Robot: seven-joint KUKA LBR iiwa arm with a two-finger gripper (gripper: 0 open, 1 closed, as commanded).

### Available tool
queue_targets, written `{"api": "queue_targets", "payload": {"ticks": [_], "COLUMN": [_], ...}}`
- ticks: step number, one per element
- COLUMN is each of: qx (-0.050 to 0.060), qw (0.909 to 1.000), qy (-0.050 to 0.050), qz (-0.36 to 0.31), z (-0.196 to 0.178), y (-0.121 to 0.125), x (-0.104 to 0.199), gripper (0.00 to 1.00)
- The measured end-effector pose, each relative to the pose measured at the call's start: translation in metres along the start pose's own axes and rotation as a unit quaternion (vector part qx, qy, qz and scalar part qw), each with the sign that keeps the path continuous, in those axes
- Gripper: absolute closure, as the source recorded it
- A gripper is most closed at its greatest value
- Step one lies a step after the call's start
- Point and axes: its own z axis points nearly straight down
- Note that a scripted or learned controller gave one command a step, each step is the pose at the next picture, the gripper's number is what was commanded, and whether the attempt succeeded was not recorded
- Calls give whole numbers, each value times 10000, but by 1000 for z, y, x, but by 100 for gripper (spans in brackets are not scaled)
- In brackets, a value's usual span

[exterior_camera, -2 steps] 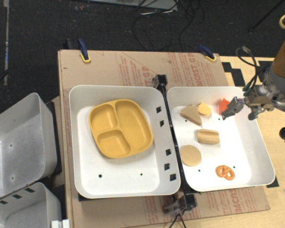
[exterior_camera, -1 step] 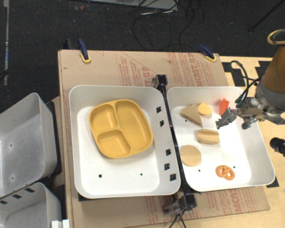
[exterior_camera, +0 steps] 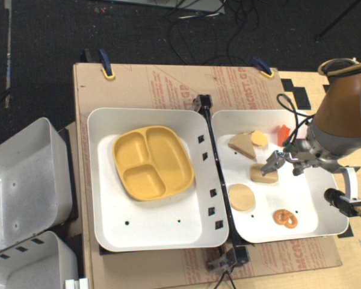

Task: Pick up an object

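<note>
A: What is the gripper (exterior_camera: pixel 271 166) over?

B: A small tan chunk (exterior_camera: pixel 263 174) in the right bin (exterior_camera: pixel 325 221). It looks like toy food, squat and blunt-edged, the same tan as the wedge (exterior_camera: pixel 243 144) above it. It lies a little above the middle of the bin, left of centre.

A: Which way does the chunk run?

B: Its longer side runs roughly left to right, tilting up a little toward the right. It is nearly as deep as it is wide, so the axis is weak, and it has no clear pointed end.

A: And the fingers?

B: They sit right at the chunk's upper right edge, touching or just above it. I cannot tell whether they are apart or together; they are small and dark against the cables. Nothing shows between them.

A: What else is in that bin?

B: The wedge lies near the top, its tip aimed down and right. A yellow piece (exterior_camera: pixel 259 138) touches its right side, an orange block (exterior_camera: pixel 283 134) stands further right, a round disc (exterior_camera: pixel 241 197) lies just below the chunk, and a pretzel (exterior_camera: pixel 285 218) sits near the lower edge.

A: The left bin (exterior_camera: pixel 108 221)?

B: It holds a yellow plate (exterior_camera: pixel 153 161) with three compartments, turned at a slant.
</note>
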Motion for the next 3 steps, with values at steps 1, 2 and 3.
{"api": "queue_targets", "payload": {"ticks": [1, 2, 3], "qx": [-2, -29, -50], "qw": [10000, 10000, 10000], "qy": [-4, -8, -17], "qz": [3, 4, -19], "z": [62, 48, -14], "y": [-2, 0, -3], "x": [-6, -6, -8], "gripper": [0, 100, 100]}}
